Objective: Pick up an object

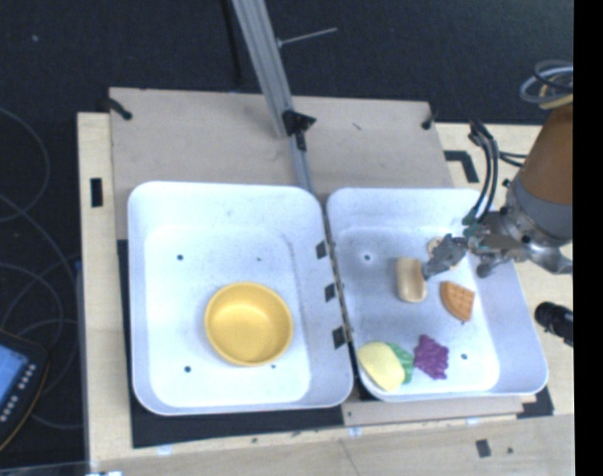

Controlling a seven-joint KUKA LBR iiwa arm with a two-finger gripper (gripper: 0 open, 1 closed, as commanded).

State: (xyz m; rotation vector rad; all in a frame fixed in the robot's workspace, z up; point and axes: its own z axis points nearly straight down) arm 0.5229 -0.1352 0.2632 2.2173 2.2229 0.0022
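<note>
Hovering over the right bin [510,365], my hand [458,254] hangs spread and holds nothing, just beside the tan bread [412,281], the nearest pick; waffle [458,299] and grapes [432,356] lie close.

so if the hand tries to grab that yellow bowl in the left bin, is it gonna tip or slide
The yellow bowl sits upright and wide for its height, so it probably won't tip easily. Its smooth rounded wall may slip between the fingers, so a pinch on the rim looks safer. It looks like light plastic, so a nudge could slide it across the left bin.
</note>
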